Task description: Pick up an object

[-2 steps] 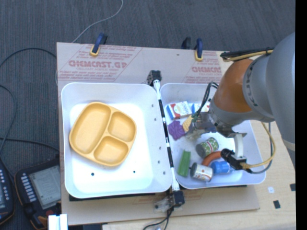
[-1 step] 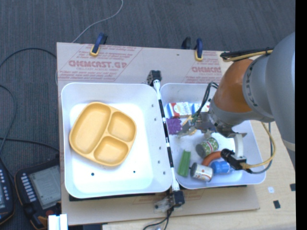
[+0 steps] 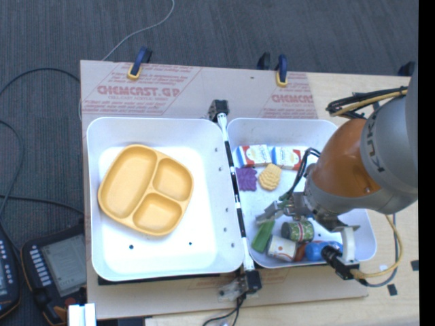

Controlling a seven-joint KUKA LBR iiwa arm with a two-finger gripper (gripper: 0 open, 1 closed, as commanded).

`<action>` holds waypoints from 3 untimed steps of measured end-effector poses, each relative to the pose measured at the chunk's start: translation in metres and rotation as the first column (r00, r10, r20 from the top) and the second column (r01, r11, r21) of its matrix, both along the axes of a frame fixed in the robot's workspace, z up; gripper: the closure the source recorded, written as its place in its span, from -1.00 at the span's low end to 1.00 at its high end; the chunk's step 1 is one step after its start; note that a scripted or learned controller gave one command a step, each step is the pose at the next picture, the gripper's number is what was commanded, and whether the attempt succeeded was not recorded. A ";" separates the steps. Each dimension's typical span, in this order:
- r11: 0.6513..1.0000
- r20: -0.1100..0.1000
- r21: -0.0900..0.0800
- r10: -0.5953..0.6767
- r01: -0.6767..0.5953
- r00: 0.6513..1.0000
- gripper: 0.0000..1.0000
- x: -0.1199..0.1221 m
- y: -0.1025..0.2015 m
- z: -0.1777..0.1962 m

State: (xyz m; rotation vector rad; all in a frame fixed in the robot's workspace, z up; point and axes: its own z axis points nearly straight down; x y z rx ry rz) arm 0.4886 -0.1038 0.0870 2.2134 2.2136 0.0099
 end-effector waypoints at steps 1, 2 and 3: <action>1.000 -0.002 0.002 0.001 -0.001 1.000 1.00 0.001 0.000 0.008; 1.000 -0.003 0.002 0.001 -0.001 1.000 -1.00 0.001 0.000 0.008; 1.000 -0.007 0.004 0.002 -0.002 1.000 1.00 0.002 0.001 0.014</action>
